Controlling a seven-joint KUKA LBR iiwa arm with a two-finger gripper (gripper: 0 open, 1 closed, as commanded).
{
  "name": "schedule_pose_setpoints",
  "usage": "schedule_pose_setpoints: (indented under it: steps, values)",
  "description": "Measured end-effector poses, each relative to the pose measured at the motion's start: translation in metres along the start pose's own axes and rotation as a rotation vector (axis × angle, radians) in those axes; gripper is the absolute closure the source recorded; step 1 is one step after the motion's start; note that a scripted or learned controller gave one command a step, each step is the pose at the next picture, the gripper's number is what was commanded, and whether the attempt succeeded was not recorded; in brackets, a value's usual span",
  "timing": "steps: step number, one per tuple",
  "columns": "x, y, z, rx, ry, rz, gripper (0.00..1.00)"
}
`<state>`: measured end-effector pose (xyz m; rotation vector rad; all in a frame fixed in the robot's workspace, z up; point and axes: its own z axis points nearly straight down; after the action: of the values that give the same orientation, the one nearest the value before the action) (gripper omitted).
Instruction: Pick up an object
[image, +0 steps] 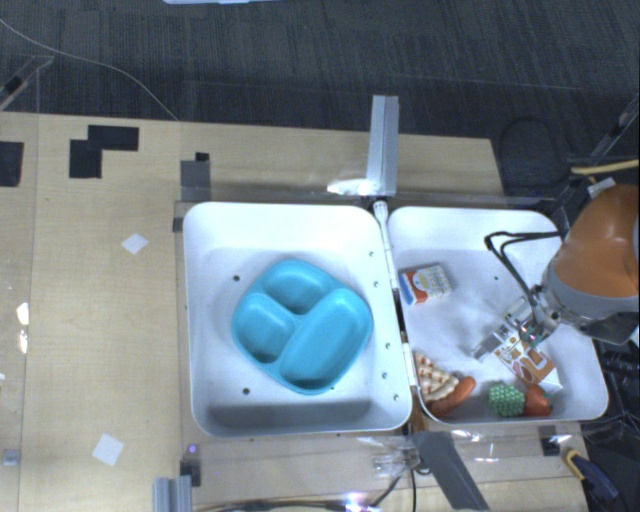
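Observation:
My gripper (507, 337) hangs low in the right bin (470, 225), near its right side. Just beneath and to its right lies a small orange-and-white packet (533, 364), partly covered by the gripper. A little red, white and blue carton (425, 283) lies at the bin's upper left, well apart from the gripper. Along the front wall lie a waffle piece (428, 373), a reddish sausage (453, 393), a green broccoli-like toy (506, 399) and a red-orange piece (538, 402). The view does not show anything held.
The left bin (210, 400) holds a blue divided plate (300, 325). The arm's orange band (603, 245) and a black cable (510, 245) hang over the right bin's right edge. A metal post (383, 145) stands behind the divider between the bins.

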<state>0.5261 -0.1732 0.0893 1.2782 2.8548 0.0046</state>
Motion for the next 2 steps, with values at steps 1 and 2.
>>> schedule_pose_setpoints:
  steps: [1, 2]
  values:
    - [0.008, -0.040, 0.000, 0.001, 0.002, 0.453, 0.00]
    - [0.035, 0.007, -0.001, -0.001, -0.001, 0.370, 0.00]
